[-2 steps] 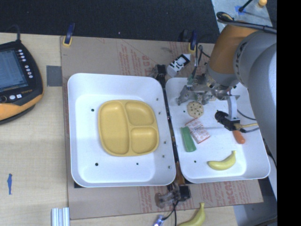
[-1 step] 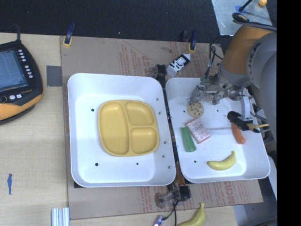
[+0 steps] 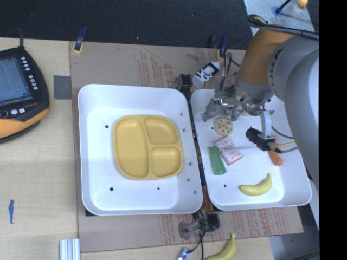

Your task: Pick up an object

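targeting the round cookie, gripper just beyond it

my pick for the task's thing is the round cookie (image 3: 223,125). it lies flat in the far half of the right bin (image 3: 293,186), close to the wall it shares with the left bin (image 3: 97,191). it's a disc, so it has no long axis and wrist angle shouldn't matter much. that's my read, not something i can confirm.

the relation that counts: the gripper (image 3: 223,112) sits just on the far side of the cookie, nearly over it, so the cookie lies toward the near edge from the tool. they look very close, maybe touching, but at this slant i can't say which. i can't tell if the gripper is spread or clamped either, since the metal parts blur together there. nothing is visibly held.

going outward, a pink and white packet (image 3: 228,150) lies just nearward of the cookie, apart from it by a thin gap. a green bar (image 3: 217,160) lies beside the packet on the side toward the shared wall, with its long axis running roughly far to near. an orange piece (image 3: 276,157) is off toward the arm side, and a banana (image 3: 257,186) lies near the front rim, well apart from the cookie.

the left bin has a yellow divided plate (image 3: 147,146) in the middle, well away from the tool.

my guess is the next move is a short shift nearward and then straight down. the risks are the low flat disc slipping and the packet getting clipped.
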`<state>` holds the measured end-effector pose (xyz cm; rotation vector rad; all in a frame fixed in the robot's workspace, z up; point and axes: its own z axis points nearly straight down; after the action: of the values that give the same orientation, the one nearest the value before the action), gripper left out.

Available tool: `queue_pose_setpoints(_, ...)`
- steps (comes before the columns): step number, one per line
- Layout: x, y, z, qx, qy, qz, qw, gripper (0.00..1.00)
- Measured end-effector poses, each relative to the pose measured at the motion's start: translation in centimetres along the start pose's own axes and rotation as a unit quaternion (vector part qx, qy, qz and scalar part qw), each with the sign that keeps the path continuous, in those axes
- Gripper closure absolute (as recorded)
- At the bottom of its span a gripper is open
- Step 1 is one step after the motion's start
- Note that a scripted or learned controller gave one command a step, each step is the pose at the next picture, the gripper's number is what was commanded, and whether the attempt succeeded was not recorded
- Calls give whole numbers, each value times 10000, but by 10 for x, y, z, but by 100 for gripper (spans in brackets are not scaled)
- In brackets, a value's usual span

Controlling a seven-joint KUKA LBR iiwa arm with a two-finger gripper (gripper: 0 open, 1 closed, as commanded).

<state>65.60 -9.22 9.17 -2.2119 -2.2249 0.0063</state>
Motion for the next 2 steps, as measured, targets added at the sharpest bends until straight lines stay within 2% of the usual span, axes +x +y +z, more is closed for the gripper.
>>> queue_pose_setpoints(1, -52, 0, -1, -21, -2, 20, 10000, 0)
queue_pose_setpoints(2, 0, -7, 0, 0, -2, -1, 10000, 0)
